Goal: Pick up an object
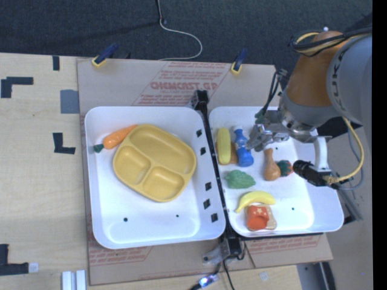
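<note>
My gripper (259,139) hangs low over the right bin (302,213), just right of a blue bottle-like toy (243,150) and above a brown drumstick (270,165). A yellow corn cob (224,145) lies left of the blue toy. Further forward are a green leaf (240,178), a yellow banana (254,199) and a red tomato-like piece (258,217). A small green and red item (284,168) sits beside the drumstick. Nothing shows between the fingers.
The left bin (106,222) holds a yellow divided tray (155,162) and an orange carrot (116,138) at its back left. A black divider (208,162) runs between the bins. A black cable connector (307,173) juts from the arm over the right bin.
</note>
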`<state>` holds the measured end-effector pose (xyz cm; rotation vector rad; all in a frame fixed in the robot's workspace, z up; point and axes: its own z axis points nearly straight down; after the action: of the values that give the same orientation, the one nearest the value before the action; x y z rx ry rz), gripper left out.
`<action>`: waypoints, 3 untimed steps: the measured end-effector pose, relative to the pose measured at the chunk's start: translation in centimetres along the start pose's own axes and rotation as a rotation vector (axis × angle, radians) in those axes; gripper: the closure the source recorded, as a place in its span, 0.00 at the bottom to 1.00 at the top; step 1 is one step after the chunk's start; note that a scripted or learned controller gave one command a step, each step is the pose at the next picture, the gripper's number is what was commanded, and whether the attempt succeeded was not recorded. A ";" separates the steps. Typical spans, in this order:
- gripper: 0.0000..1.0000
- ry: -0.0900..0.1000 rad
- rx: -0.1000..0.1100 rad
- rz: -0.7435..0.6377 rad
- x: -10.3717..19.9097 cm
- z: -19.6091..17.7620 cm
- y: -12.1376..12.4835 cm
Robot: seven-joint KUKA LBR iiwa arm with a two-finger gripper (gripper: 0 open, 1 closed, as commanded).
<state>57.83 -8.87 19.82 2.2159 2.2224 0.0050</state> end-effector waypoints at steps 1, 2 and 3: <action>1.00 0.000 0.003 0.001 0.1 -2.8 0.1; 1.00 0.001 0.008 -0.003 5.9 -2.0 -0.7; 1.00 0.002 0.007 -0.005 11.5 -3.2 -2.3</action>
<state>55.47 2.61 23.03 2.2156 2.2321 -0.0002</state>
